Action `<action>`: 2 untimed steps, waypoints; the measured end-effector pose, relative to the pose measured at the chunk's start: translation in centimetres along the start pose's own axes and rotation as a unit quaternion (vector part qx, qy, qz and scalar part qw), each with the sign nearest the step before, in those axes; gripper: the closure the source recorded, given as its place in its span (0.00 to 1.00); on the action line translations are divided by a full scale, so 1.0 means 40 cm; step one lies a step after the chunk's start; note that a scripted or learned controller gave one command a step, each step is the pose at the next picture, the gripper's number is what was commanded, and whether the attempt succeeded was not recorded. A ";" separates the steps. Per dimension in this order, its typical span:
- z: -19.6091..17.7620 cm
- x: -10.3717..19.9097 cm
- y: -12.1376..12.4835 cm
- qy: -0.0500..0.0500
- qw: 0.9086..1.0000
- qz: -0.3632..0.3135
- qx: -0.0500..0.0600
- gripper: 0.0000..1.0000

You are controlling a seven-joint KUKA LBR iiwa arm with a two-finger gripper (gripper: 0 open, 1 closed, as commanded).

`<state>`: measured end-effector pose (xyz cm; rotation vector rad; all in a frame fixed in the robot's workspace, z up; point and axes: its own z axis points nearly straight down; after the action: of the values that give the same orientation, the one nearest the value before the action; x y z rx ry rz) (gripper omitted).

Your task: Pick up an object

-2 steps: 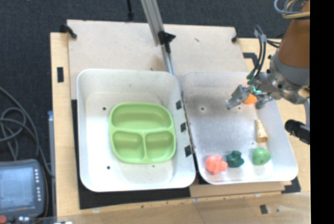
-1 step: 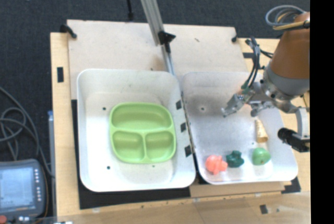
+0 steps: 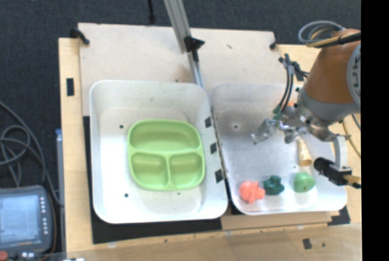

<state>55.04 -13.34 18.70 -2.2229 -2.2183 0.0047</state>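
Currently, position: the gripper [image 3: 262, 132] is seen above the bare middle of the right bin [image 3: 243, 114], nothing between its fingers.
Claw state: whether the fingers are spread or closed cannot be told.
Objects vs claw: three small objects are lined along the near wall of the right bin, all well apart from the gripper, toward the viewer.
Count: one orange-pink toy [image 3: 250, 191], one dark green piece [image 3: 273, 185], one light green ball-like object [image 3: 303, 182], one tan stick [image 3: 303, 153] beside the arm.
Left bin [image 3: 109, 132]: one green divided plate [image 3: 165, 154], three compartments.
Appearance: the toy is lumpy and is seen just beside the dark green piece.
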 end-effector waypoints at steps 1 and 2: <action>0.153 -0.020 -0.002 0.000 1.000 0.000 0.001 0.00; 0.115 -0.021 0.004 0.000 1.000 0.003 -0.004 1.00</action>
<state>55.20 -14.19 14.08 -2.2328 -2.2161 -0.0044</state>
